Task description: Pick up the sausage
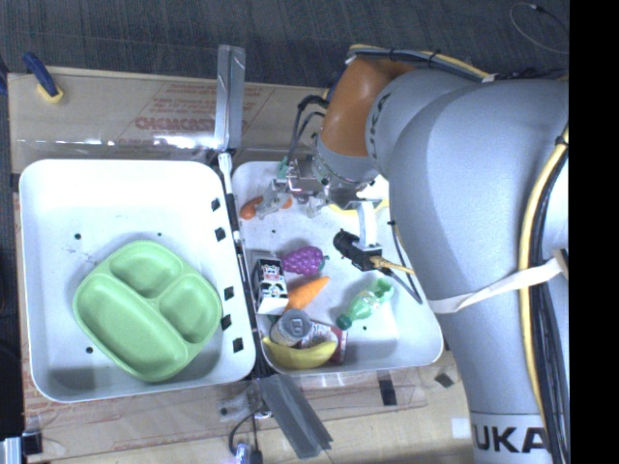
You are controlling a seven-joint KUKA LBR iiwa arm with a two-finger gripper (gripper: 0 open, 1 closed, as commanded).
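Sausage [250,207], small and orange-red, lies at the upper left of the right bin [411,341], close against the wall it shares with the left bin [58,187]; the gripper [287,188] hangs just to its right, and I cannot tell whether its fingers are spread or closed. From my station I judge the step to be the final approach, best done by shifting left until the fingers straddle the sausage across its short axis, clear of the wall. I would then descend slowly, well above the grapes [303,259] and carrot [307,291] at frame centre.
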